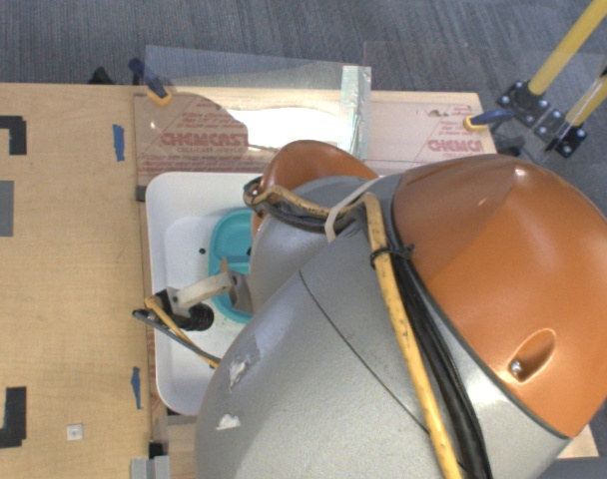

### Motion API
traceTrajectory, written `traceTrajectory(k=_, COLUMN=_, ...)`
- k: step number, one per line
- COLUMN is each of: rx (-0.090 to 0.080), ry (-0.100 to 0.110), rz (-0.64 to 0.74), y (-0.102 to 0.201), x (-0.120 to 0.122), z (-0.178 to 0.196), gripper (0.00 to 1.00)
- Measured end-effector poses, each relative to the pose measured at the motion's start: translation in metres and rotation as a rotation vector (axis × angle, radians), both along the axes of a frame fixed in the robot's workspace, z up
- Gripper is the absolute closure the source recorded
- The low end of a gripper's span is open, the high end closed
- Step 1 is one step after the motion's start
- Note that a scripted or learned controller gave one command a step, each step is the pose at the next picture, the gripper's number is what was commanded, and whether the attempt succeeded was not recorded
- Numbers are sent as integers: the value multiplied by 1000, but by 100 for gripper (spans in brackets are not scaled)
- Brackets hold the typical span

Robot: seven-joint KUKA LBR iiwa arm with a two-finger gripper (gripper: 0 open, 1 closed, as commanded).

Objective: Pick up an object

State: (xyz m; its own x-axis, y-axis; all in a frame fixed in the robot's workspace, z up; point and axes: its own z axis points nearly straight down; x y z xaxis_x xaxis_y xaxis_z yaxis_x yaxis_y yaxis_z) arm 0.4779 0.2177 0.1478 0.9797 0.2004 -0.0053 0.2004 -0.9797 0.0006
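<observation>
A teal round object [232,239], like a small bowl or cup, lies in the left white bin [170,218]. The arm [413,317] covers much of it, so only its left part shows. My gripper [241,289] is low inside this bin, right beside the teal object's lower edge. The arm's grey and orange body hides most of the gripper. Whether it touches the teal object I cannot tell.
The arm's bulk covers the right bin and most of the bench. A clear sheet with paper backing [254,128] stands along the bins' far side. A wooden board [54,267] lies to the left. Yellow-handled clamps [543,108] sit at the top right.
</observation>
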Motion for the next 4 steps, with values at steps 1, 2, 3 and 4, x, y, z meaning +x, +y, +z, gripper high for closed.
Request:
traceTrajectory(k=1, rx=3, ry=-2, rz=325, y=8, x=11, z=48, gripper=100)
traceTrajectory(k=2, rx=4, ry=-11, rz=24, y=8, x=2, z=221, gripper=100)
traceTrajectory(k=3, rx=-4, ry=0, rz=-1, y=-17, x=1, z=128, gripper=100)
traceTrajectory(k=4, rx=8, ry=-14, rz=-17, y=-2, x=6, z=288, gripper=100)
